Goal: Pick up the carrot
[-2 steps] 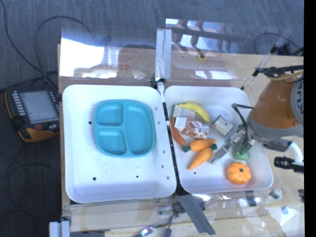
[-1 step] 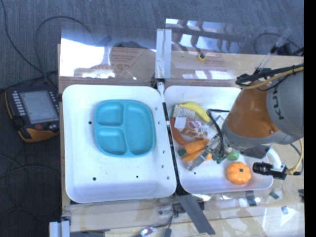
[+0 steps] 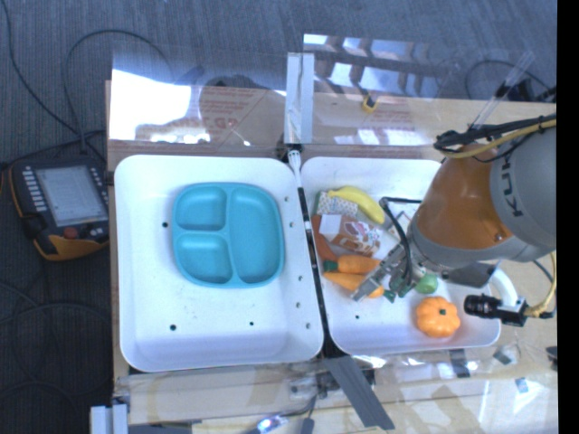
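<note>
Two shallow white plastic bins sit side by side, smooth and round-cornered. The left bin (image 3: pixel 145 324) holds one glossy blue plate (image 3: pixel 226 233), split into three compartments. The right bin (image 3: pixel 380 337) holds a cluster of toy foods toward its nine o'clock side: one curved yellow banana (image 3: pixel 357 202), one flat packet printed in red and white (image 3: pixel 355 234), one round, ribbed orange pumpkin (image 3: pixel 436 317) at five o'clock, and a small green piece (image 3: pixel 425 285) just beside the tool.

The carrot (image 3: pixel 351 265) is a smooth orange taper lying in the right bin, just below the packet. Its long axis runs roughly from nine o'clock to three o'clock; which end is the tip cannot be told. A second orange strip lies just under it.

The gripper (image 3: pixel 380 283) hangs at the carrot's four o'clock end, its metal fingers slightly apart with nothing between them.
</note>
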Controlling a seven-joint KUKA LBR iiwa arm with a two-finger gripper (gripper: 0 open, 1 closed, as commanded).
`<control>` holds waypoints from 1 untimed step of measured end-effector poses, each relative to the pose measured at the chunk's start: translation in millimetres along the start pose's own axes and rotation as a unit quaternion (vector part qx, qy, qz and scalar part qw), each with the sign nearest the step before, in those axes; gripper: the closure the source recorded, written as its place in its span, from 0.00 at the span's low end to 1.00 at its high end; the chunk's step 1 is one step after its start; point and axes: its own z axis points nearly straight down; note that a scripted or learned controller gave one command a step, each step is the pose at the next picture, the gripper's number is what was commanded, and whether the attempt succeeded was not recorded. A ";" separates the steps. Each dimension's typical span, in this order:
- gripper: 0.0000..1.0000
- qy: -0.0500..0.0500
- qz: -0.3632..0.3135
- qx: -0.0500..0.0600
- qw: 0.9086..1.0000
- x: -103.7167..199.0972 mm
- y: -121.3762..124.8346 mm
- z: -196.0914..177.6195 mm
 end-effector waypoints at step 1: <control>1.00 0.003 0.090 0.007 0.996 34.0 41.9 -113.2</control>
